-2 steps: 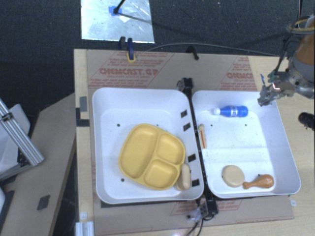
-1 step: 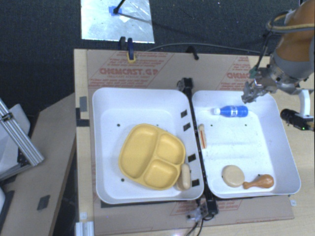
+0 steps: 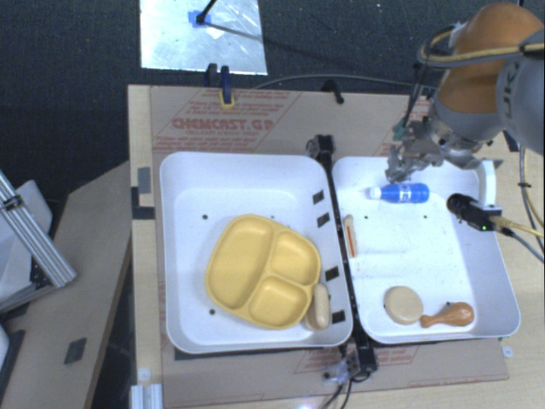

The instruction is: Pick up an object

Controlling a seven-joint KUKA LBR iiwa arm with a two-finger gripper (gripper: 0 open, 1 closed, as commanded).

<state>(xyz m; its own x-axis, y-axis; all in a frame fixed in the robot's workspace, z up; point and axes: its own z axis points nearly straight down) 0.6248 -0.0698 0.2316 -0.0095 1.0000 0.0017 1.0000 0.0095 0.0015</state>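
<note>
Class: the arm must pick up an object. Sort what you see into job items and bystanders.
Job items: gripper, blue bottle just below it, right bin.

Bystanders: yellow divided tray, left bin, round beige piece, orange drumstick-shaped toy.

Blue bottle (image 3: 402, 193) (white-capped) flat in right bin (image 3: 443, 322)

The gripper (image 3: 404, 174) hangs just above a blue bottle (image 3: 402, 194) lying in the right bin (image 3: 477, 254), perhaps touching it; a yellow tray (image 3: 260, 271) fills the left bin (image 3: 192, 228).
</note>
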